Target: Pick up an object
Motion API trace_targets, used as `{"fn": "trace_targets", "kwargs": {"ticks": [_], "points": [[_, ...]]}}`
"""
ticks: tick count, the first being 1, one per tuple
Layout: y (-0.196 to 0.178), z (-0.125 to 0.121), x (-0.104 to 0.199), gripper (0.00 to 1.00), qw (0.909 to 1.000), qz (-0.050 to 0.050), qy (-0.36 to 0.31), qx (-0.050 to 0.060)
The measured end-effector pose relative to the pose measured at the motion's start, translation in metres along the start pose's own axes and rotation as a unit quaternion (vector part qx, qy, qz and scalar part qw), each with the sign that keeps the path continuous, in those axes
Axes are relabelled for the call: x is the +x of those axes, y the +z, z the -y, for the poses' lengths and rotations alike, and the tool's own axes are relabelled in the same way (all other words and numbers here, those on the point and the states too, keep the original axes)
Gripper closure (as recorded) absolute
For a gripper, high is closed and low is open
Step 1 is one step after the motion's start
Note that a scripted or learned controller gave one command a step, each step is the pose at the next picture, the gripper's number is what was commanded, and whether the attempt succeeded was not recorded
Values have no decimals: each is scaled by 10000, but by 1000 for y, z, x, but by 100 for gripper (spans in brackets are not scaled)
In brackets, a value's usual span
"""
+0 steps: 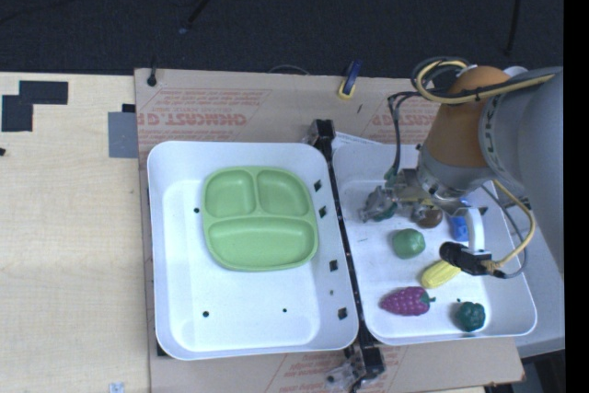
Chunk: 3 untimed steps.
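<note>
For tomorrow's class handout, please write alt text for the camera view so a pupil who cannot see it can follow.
A grey robot arm with its gripper lowered into the right white bin, near a green ball, yellow corn, purple grapes and a dark green piece. The left white bin holds a green divided plate.

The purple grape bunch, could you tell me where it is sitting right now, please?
The purple grape bunch lies in the right bin, near its front edge, between the yellow corn toy above-right and the dark green piece to its right.
</note>
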<state>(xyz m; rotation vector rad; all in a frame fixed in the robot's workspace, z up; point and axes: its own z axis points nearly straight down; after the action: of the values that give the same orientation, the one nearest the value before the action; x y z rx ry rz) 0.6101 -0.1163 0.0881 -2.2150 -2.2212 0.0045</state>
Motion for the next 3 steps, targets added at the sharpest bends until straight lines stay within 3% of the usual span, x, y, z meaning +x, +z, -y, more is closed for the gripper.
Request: {"fn": "trace_targets", "kwargs": {"ticks": [1, 3], "points": [[-12, 0, -1, 100, 10000, -3, 12, 4], [-106, -11, -17, 100, 10000, 11, 23, -37]]}}
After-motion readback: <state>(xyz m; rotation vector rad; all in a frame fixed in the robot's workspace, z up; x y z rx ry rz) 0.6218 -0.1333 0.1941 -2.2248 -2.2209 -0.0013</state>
